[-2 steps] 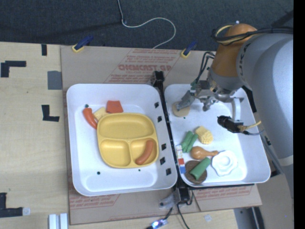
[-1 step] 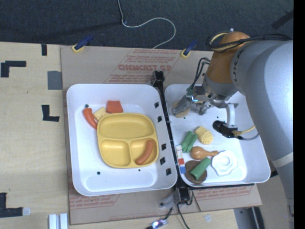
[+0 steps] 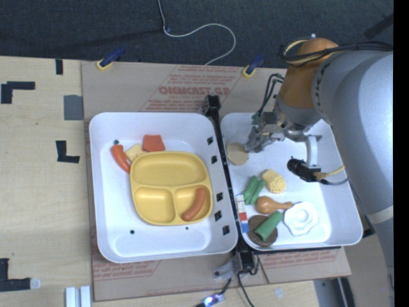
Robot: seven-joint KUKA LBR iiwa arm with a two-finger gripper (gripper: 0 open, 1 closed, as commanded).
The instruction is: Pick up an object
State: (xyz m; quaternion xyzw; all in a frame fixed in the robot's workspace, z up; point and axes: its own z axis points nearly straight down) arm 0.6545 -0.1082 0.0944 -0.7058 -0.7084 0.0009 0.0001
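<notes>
Gripper (image 3: 255, 139) low in right bin (image 3: 342, 232), just beside tan disc (image 3: 236, 154). Jaws' state: cannot tell. Risk: disc near bin wall, may slide away.

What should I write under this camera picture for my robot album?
Robot gripper hovers in the right bin near a tan round piece, while a yellow tray holds a sausage next door.

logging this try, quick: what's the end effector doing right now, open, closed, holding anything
End effector: low in the right bin, beside the tan round piece; open or closed cannot be told.
</notes>
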